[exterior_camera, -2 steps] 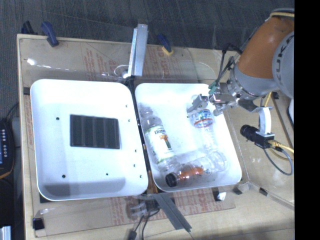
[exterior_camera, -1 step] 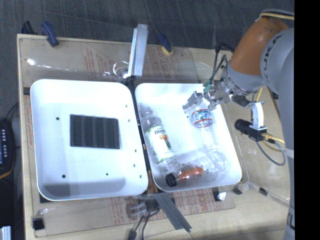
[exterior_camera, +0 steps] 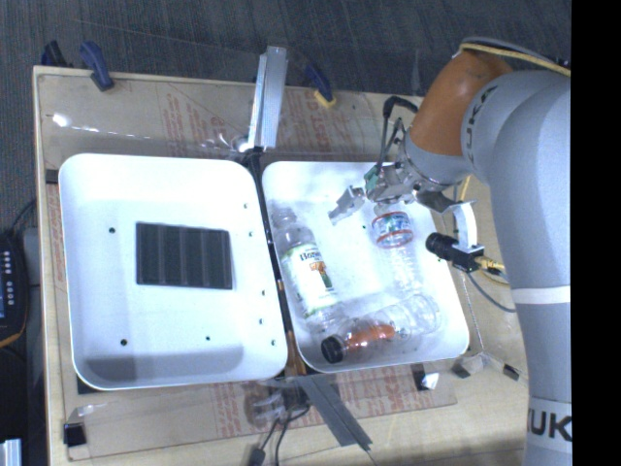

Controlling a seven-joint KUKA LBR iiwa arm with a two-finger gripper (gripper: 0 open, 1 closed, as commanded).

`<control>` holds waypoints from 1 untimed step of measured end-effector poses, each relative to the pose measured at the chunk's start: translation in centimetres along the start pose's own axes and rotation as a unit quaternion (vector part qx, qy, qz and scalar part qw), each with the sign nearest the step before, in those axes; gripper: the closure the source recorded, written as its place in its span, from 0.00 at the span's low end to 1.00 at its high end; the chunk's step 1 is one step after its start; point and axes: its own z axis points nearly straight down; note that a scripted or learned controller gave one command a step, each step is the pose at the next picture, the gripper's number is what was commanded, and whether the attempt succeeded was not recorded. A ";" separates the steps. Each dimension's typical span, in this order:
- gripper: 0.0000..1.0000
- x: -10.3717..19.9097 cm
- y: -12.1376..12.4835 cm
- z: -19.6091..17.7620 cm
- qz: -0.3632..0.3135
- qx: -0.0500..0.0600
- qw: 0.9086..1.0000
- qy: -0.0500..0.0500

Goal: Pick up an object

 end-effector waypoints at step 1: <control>0.00 -0.4 1.7 -0.4 -0.013 -0.003 1.000 -0.002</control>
